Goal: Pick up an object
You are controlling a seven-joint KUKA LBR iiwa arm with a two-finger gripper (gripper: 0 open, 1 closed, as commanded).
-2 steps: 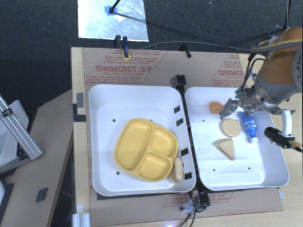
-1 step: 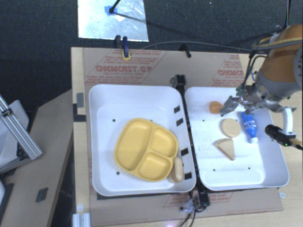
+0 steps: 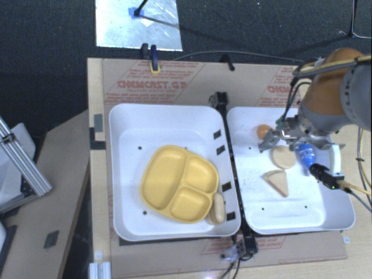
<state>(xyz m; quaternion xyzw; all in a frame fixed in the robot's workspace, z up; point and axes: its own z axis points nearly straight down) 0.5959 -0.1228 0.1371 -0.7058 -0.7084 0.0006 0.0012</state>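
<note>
The jaws were the one thing I could not read; the gripper point(image 3: 283, 137) sat low in the right bin point(image 3: 290, 220), its tip buried in a dark tangle of metal. It hung right over a pale round piece point(image 3: 282, 157), with a small orange piece point(image 3: 264, 132) just to its left and a blue thing point(image 3: 304, 154) just to its right. A tan wedge point(image 3: 278, 182) lay a little nearer me, apart from the rest. With three things packed that close, I reckoned the tip might nudge one aside or catch two at once. The arm point(image 3: 331, 92) reached in from the right, bent down steeply at the wrist. The yellow tray point(image 3: 179, 182) lay in the left bin point(image 3: 133, 127), well away.
</note>
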